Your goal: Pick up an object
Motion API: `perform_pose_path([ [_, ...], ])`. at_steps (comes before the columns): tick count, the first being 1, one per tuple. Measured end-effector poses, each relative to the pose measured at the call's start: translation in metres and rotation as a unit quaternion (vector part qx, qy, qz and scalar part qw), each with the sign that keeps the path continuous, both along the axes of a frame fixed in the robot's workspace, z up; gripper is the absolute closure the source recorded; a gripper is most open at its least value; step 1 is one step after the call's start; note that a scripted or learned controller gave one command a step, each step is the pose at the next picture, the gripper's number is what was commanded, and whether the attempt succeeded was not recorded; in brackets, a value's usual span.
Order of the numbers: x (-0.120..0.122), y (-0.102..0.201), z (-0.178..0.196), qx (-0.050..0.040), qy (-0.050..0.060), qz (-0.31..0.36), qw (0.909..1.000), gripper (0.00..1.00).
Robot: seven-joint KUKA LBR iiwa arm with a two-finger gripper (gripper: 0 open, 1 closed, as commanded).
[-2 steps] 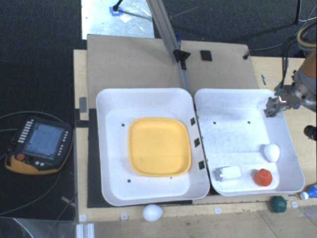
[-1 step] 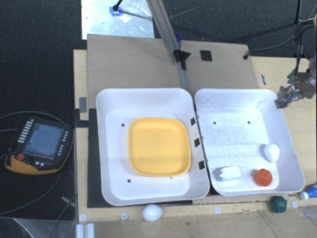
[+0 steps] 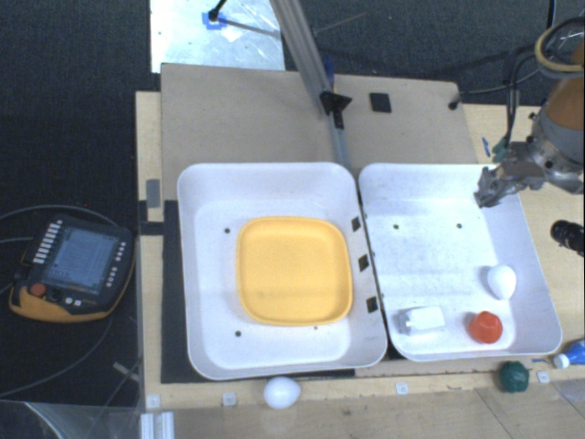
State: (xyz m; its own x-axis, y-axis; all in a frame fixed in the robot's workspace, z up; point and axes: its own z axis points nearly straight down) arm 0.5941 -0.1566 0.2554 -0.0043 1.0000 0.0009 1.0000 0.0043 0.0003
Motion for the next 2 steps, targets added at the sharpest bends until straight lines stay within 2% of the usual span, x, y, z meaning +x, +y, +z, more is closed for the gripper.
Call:
perform_pose_path([
  [2,0.001,0.105,0.01,0.0001,0.0,0.0,1.0,1.0],
])
